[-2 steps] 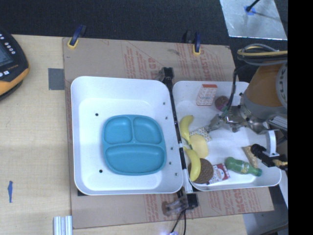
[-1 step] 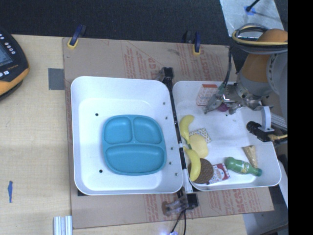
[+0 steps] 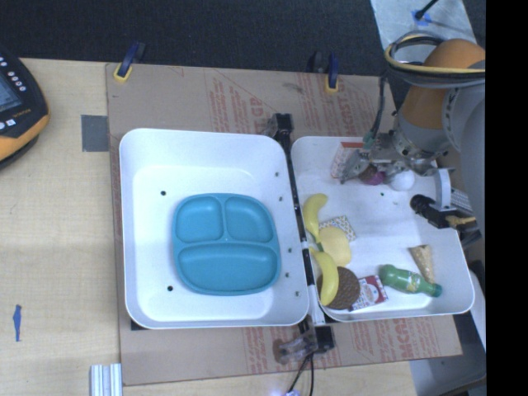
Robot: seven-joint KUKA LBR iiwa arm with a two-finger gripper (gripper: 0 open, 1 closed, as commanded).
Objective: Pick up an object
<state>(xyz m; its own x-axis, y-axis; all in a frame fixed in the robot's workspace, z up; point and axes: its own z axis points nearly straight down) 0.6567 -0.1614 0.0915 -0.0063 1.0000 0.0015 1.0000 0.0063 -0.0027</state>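
Note:
My gripper [image 3: 369, 168] is low over the far end of the right bin [image 3: 462, 299], the arm coming in from the right. A small purple thing [image 3: 376, 175] lies just under it, and a white ball [image 3: 402, 181] sits right beside it. A red-and-white packet [image 3: 342, 160] stands at the gripper's left. Nearer the front lie two bananas [image 3: 313, 214] [image 3: 327, 275], a yellow round fruit [image 3: 335, 243], a brown round piece [image 3: 347, 287], a green bottle [image 3: 407, 280] and a tan cone [image 3: 424, 261].
The left bin [image 3: 132, 221] holds a blue divided plate [image 3: 225, 243]. A small printed packet [image 3: 373, 292] lies at the right bin's front edge. A ridge between the bins runs down the middle [image 3: 295, 221]. An orange-and-black device [image 3: 16, 106] sits at the bench's far left.

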